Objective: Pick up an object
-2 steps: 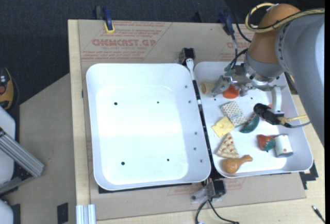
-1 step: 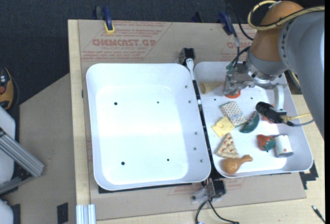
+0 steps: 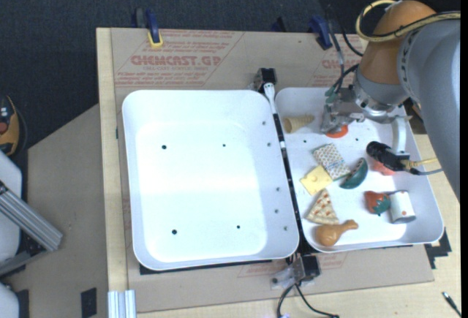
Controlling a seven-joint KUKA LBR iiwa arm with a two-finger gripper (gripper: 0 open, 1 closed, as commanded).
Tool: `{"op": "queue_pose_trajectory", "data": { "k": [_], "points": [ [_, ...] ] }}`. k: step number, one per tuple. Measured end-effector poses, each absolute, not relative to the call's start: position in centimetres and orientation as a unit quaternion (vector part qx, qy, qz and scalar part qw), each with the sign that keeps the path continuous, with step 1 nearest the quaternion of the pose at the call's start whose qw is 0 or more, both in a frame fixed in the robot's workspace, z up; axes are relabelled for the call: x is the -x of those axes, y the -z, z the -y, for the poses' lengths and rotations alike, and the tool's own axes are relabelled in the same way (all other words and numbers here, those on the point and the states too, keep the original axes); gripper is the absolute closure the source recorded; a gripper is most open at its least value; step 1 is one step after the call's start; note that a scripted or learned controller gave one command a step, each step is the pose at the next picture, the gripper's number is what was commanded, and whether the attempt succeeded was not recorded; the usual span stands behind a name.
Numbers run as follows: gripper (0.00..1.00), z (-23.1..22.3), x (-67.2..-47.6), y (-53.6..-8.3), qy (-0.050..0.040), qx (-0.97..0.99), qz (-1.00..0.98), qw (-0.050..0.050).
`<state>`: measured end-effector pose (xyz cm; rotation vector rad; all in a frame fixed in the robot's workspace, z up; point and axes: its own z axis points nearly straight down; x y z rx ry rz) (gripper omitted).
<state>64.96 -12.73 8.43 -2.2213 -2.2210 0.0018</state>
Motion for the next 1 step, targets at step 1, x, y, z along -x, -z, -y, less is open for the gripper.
{"op": "queue_pose_trajectory", "data": {
  "k": [1],
  "points": [
    [1.0,12.69,-65.04,-9.6,0.0003,0.707,0.708,-0.002]
  ]
}}
